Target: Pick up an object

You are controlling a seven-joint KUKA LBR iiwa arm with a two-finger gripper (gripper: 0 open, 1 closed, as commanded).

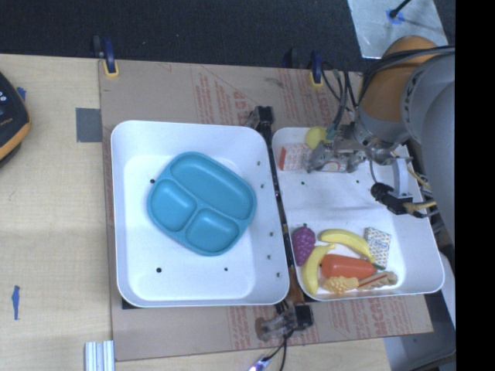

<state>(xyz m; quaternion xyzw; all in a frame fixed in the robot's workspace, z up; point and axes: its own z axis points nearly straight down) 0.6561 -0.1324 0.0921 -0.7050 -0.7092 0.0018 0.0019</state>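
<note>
My gripper [323, 161] hangs low over the back of the right bin [340, 199], close to a yellow lemon-like piece [314, 137] at the bin's far rim and a small red-and-white packet [283, 158] at its left. Toy food lies piled at the right bin's front: purple grapes [302, 243], two bananas [345, 240], an orange carrot [348, 267], a corn cob [337, 285] and a patterned packet [377, 245]. Nothing shows between the fingers.
The left bin [131, 207] holds a blue three-compartment plate [202, 202]. Black cables and the arm's grey body [425, 114] crowd the right bin's back right corner. Clamps sit on the cardboard at the back edge.
</note>
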